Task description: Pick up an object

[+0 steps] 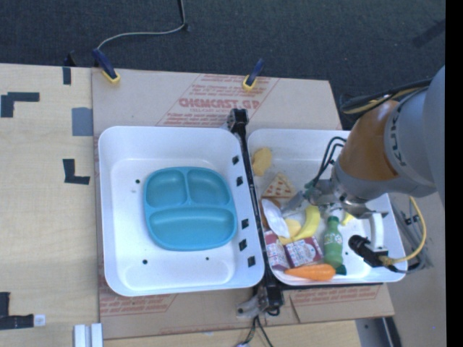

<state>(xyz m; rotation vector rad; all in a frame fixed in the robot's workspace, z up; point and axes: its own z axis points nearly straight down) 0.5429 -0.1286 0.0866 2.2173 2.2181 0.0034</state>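
A cardboard sheet (210, 103) covers the bench, held at its far edge by two yellow-and-blue clamps (253, 74), with dark carpet beyond and pale wood to the left. On it we see two shallow white bins side by side. The left bin (119, 266) holds a blue divided plate (190, 208) lying flat near its middle, a likely place to set things down later. The right bin (362, 139) holds the clutter we are meant to pick from, heaped toward its near left corner.

In that heap we make out a yellow banana (309, 223), a green bottle (333, 241) lying beside it, an orange carrot (312, 272) along the near wall, a small printed packet (301, 251), a triangular cracker-like piece (278, 188) and a pale yellow lump (261, 160) further back. They touch and overlap, so any grasp risks catching a neighbour.

The arm (380, 154) reaches in from the right, its orange band over the bin, and the gripper (327, 202) sits low just above the banana and the bottle top. We judge it is lining up on one of those two. The wrist hides the fingertips, so we cannot tell their spread, nor whether anything sits between them. Nothing looks lifted yet.
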